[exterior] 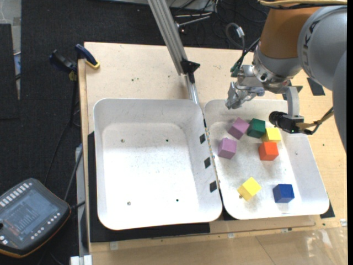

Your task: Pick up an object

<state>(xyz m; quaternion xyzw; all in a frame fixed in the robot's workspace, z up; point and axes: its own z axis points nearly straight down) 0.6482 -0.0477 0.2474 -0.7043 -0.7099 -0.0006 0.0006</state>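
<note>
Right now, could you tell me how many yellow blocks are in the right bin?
2. One yellow block sits near the far side beside the green block, above the orange block; the other yellow block lies near the front, left of the blue block.

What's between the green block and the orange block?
A yellow block sits between the green block and the orange block, seen in the camera view.

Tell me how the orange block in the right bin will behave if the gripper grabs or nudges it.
The orange block looks like a rigid cube with flat faces, so it should slide rather than roll. Probably light. The yellow block touching it would likely shift too, and crowds one side for the gripper.
</note>
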